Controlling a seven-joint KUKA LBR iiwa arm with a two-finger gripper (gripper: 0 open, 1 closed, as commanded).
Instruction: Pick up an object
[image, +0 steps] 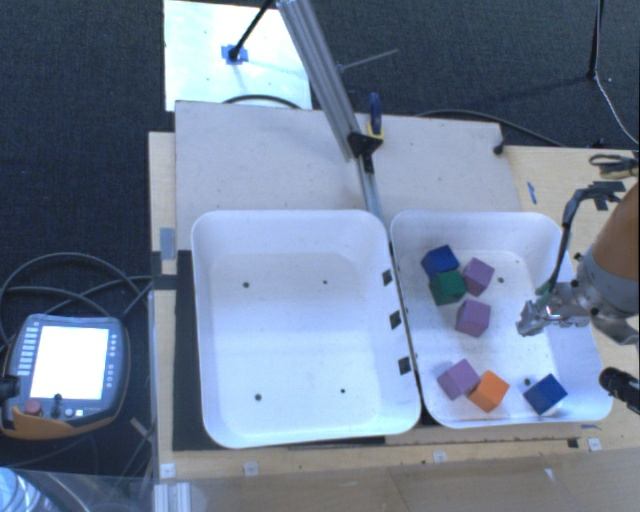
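Observation:
The right bin holds several small cubes. A blue cube, a green cube and a purple cube cluster near its back left. Another purple cube lies mid-bin. Along the front sit a purple cube, an orange cube and a blue cube. My gripper hangs at the bin's right side, to the right of the middle purple cube and above the front blue cube, with nothing visibly in it.
The left bin stands beside the right one, with black clips along the shared wall. A teach pendant lies at the far left. A metal pole slants over the back board.

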